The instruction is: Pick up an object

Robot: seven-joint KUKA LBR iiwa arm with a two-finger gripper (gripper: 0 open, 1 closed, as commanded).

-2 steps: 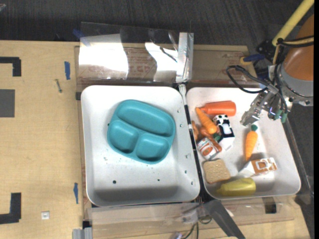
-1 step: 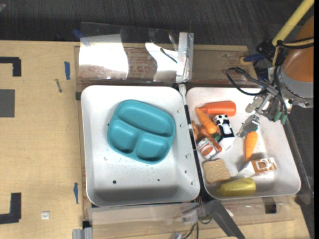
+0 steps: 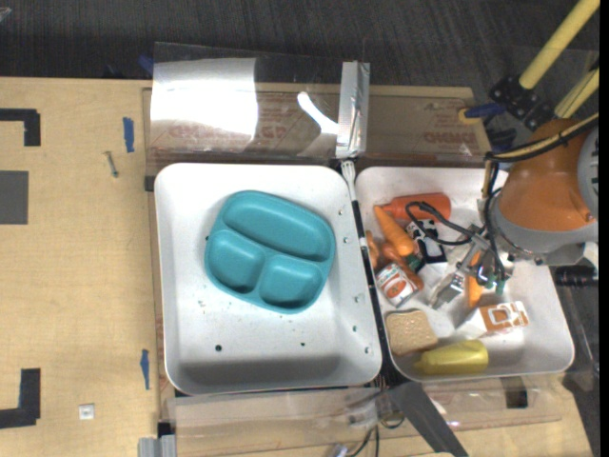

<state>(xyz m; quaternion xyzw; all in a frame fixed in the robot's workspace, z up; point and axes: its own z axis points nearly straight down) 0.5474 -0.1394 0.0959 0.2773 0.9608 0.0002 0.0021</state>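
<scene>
My gripper [image 3: 459, 291] hangs low in the middle of the right bin [image 3: 557, 346], open, with its fingers apart just above the bin floor and nothing visibly held between them. Around it lie small items. Orange carrot-like pieces [image 3: 395, 236] and a black clip-like thing [image 3: 423, 241] sit to its upper left. A small labelled can [image 3: 398, 284] is on its left. A tan cracker-like square [image 3: 411, 330] and a yellow oblong object [image 3: 451, 357] lie near the front. An orange-and-white packet [image 3: 504, 318] rests just to its right.
The left bin [image 3: 181, 331] holds a teal divided plate [image 3: 270, 248]. A clear plastic sheet [image 3: 205, 103] and a metal strip [image 3: 352, 112] lie behind the bins. The arm's orange band [image 3: 538, 193] overhangs the right bin's far right side.
</scene>
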